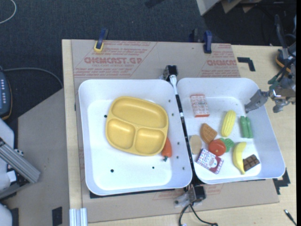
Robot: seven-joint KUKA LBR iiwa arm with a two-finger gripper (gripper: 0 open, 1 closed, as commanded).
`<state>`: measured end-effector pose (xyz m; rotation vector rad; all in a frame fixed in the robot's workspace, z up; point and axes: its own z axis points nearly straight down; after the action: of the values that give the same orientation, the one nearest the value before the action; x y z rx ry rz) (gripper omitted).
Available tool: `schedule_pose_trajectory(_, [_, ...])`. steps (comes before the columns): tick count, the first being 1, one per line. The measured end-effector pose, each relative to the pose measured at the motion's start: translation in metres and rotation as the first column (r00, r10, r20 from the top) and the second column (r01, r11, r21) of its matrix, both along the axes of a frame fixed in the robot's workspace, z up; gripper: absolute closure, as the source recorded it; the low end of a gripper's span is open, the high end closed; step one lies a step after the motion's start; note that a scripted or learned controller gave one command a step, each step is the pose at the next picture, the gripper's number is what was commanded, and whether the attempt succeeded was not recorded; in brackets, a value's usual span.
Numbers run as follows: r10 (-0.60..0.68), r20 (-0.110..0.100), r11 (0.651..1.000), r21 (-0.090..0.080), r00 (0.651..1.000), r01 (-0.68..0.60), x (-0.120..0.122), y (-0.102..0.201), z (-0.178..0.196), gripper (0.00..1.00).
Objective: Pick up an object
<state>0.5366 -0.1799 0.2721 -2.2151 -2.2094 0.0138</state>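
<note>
Yellow corn cob [228,122] upright, slightly tilted

Toy foods are scattered flat in the right bin [268,126]: a corn cob [228,122], a green pod [246,127], a banana [239,156], a tomato [217,148], a bread piece [208,132], a chocolate bar [251,162].

Bench [141,55] bears two white bins [94,140], seemingly touching.

Two white bins [89,126] on tan cardboard w/ red lettering [113,59]: yellow divided plate [136,125], orange carrot [167,148], yellow corn [228,121], green pea pod [246,126], red tomato [217,148], yellow banana [239,156], brown chocolate bar [251,162], red-and-white packet [209,160].
</note>
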Motion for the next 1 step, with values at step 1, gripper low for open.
schedule_pose_trajectory(1, [0.003,0.010,1.000,-0.002,1.000,-0.003,0.0019,0.0004,0.0053,0.00])
